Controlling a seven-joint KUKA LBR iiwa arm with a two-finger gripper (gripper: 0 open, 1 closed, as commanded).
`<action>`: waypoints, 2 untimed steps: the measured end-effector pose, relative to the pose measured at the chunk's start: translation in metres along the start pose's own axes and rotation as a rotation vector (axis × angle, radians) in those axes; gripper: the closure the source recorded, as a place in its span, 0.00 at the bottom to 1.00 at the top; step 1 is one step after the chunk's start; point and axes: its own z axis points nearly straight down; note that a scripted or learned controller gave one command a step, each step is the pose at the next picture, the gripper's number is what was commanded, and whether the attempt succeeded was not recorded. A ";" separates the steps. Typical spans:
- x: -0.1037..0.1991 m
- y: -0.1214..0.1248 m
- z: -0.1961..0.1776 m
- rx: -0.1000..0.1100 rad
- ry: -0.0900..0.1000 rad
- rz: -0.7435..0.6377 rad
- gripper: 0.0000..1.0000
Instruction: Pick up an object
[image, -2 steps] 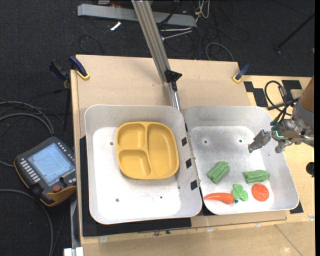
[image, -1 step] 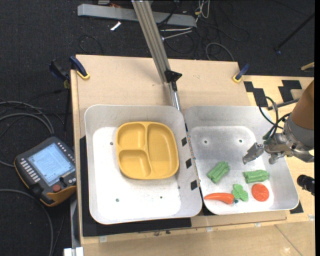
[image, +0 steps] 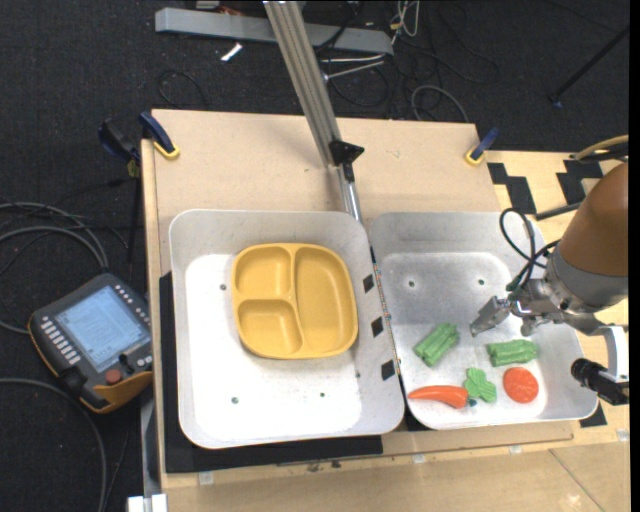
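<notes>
Your two-finger gripper (image: 497, 314) sits spread apart, nothing clamped, in the right white bin (image: 440, 262), just above the ridged green plastic block (image: 512, 352).

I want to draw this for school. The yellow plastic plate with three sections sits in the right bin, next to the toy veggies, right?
Not quite. The yellow plastic plate with three sections sits in the left white bin, by itself. The toy veggies, like the round red tomato and the orange-red pepper, lie in the right white bin. The camera view shows this.
</notes>
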 end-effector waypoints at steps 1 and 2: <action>0.000 0.001 0.037 -0.006 -0.002 0.000 0.00; 0.000 0.002 0.026 -0.009 -0.002 0.000 1.00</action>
